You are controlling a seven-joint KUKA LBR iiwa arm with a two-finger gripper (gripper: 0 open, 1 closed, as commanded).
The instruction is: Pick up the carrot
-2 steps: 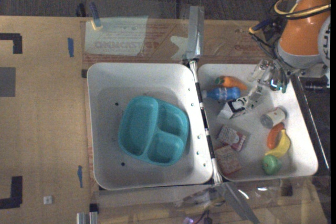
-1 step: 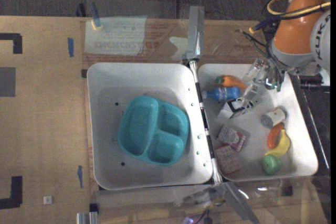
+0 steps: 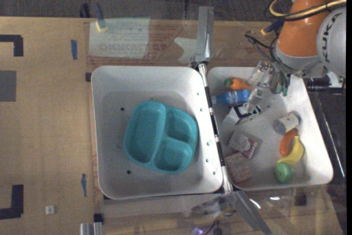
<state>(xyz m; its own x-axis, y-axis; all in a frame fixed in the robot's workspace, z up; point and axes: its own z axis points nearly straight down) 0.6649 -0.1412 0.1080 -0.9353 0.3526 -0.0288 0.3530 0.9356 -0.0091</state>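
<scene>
The carrot [image 3: 238,84] is a small orange piece with a green end, lying at the far left corner of the right bin [image 3: 322,143]. A blue bottle [image 3: 233,98] lies just in front of it. My gripper [image 3: 255,103] hangs low over the bin just right of the carrot and the bottle, below the orange-banded wrist [image 3: 301,22]. Nothing shows in its grasp, and the carrot rests on the bin floor apart from it.
The right bin also holds a white cup [image 3: 286,122], a red-orange pepper [image 3: 287,143], a banana [image 3: 296,152], a green apple [image 3: 283,172] and two pinkish packets [image 3: 242,143]. A teal divided plate [image 3: 160,136] lies in the left bin [image 3: 104,96].
</scene>
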